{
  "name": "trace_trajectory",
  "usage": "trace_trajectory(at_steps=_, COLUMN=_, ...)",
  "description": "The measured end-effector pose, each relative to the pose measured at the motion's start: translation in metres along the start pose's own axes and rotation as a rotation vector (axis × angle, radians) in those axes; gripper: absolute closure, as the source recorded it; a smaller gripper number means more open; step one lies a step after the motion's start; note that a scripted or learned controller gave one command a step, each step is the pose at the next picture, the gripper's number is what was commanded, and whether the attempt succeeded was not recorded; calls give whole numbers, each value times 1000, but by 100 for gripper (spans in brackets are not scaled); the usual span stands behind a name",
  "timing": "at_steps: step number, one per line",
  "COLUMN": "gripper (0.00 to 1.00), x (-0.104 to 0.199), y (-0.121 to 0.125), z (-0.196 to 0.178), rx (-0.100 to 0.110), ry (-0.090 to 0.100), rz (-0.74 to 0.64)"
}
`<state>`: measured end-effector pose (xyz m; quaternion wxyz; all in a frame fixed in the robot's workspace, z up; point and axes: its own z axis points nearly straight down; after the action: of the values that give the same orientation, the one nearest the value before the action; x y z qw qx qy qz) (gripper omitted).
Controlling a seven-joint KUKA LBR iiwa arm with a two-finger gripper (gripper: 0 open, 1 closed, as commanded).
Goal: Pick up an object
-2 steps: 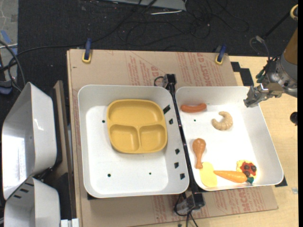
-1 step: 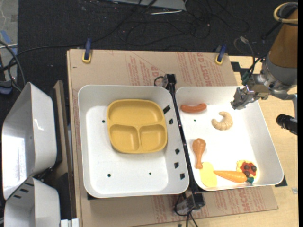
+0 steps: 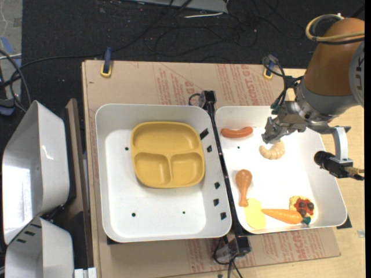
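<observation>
The right bin [image 3: 328, 197] holds several toy foods. A red sausage [image 3: 236, 132] lies at its far left, and a pale croissant-like pastry [image 3: 273, 151] sits just below the gripper [image 3: 271, 135]. A drumstick [image 3: 244, 184], a yellow piece [image 3: 254, 216], a carrot [image 3: 282, 215] and a small pizza slice [image 3: 303, 205] lie toward the front. The gripper hangs over the bin's far middle, right above the pastry's upper edge, with nothing visibly between its fingers.
The left bin [image 3: 116, 213] holds a yellow divided plate [image 3: 168, 154]. Orange clamps [image 3: 106, 69] sit at the bench's far corners, and a black fixture [image 3: 331, 163] sticks in over the right bin's right rim. White containers [image 3: 35, 161] stand at far left.
</observation>
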<state>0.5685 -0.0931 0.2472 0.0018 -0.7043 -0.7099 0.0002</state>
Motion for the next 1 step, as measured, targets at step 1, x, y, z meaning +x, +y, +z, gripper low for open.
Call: trace_trajectory(at_steps=1, gripper=100, x=51, y=-12, z=14, rx=0, ry=0, rz=0)
